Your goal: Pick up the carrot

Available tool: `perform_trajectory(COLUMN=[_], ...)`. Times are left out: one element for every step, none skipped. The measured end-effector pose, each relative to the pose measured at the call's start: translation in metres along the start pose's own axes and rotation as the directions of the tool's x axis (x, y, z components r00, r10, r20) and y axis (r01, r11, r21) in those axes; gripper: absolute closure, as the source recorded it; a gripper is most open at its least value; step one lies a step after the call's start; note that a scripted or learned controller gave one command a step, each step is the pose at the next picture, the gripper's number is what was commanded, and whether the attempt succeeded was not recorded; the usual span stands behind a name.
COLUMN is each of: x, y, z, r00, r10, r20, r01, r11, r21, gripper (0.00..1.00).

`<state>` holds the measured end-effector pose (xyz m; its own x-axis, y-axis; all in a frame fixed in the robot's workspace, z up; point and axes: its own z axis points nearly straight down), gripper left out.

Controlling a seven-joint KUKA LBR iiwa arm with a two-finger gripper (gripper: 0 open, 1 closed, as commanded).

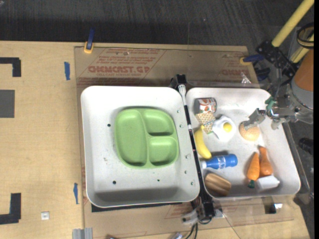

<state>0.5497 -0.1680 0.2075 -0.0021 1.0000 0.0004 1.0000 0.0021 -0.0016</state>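
Observation:
The carrot is orange with a small green tip and lies in the right bin near its front right corner, tip pointing to the front. A second orange piece lies against its right side. My gripper hangs over the back right part of that bin, well behind the carrot and apart from it. Its two grey fingers stand open with nothing between them. A tan bread roll sits just left of and below the left finger.
The right bin also holds a can, a fried egg toy, a banana, a blue bottle, a brown wooden piece and a white block. A green divided plate lies in the left bin.

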Motion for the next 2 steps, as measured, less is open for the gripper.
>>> perform_trajectory(x=[-0.028, -0.007], y=[-0.029, -0.067], z=[0.113, 0.119], r00=[0.992, 0.920], r10=[-0.127, -0.392], r20=[0.004, 0.013], r01=[0.127, 0.392], r11=[0.992, 0.920], r21=[-0.008, -0.010], gripper=[0.00, 0.00])
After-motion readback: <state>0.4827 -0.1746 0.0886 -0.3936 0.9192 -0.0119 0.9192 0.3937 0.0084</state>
